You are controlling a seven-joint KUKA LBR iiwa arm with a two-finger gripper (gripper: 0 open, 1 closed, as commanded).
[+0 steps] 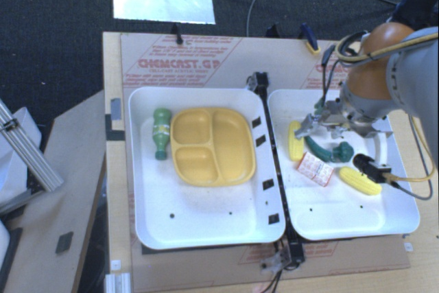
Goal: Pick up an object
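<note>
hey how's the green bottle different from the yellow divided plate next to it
The green bottle is slim, narrowing to a neck, and green with a yellowish band around its middle; the yellow plate is broad, flat and plain yellow. The bottle lies on its side, while the plate sits face up, showing three compartments. Both rest in the left bin, side by side.

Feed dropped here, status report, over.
Tool low in right bin, over teal object. Nothing seen held. Yellow corn and red-white packet crowd it.
</note>
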